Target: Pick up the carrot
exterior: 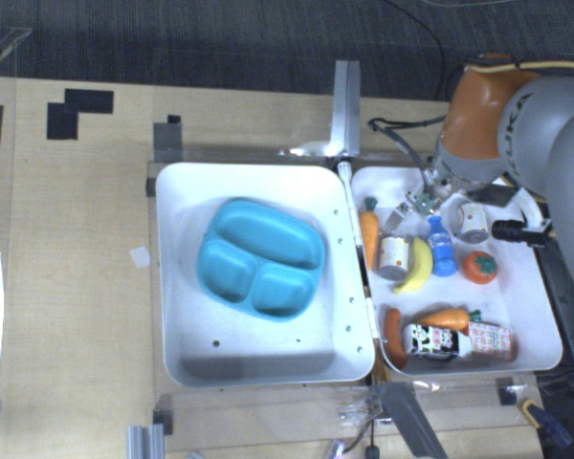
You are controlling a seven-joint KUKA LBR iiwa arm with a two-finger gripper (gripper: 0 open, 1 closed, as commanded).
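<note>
Inside right bin (pixel 545 347): carrot (pixel 368 236), banana (pixel 417 267), can (pixel 394 255), tomato (pixel 478 268).

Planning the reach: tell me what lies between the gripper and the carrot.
In the camera view, bare white bin floor lies between the gripper and the carrot by the divider.

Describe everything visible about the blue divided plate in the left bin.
The blue divided plate is a rounded, glossy tray that looks like plastic, light blue all over. It has three compartments: one long one along its far side and two smaller ones nearer the camera. It lies flat and right way up, turned at a slant, roughly in the middle of the left bin, resting on the white floor. Nothing lies in it, and nothing else touches it.
</note>
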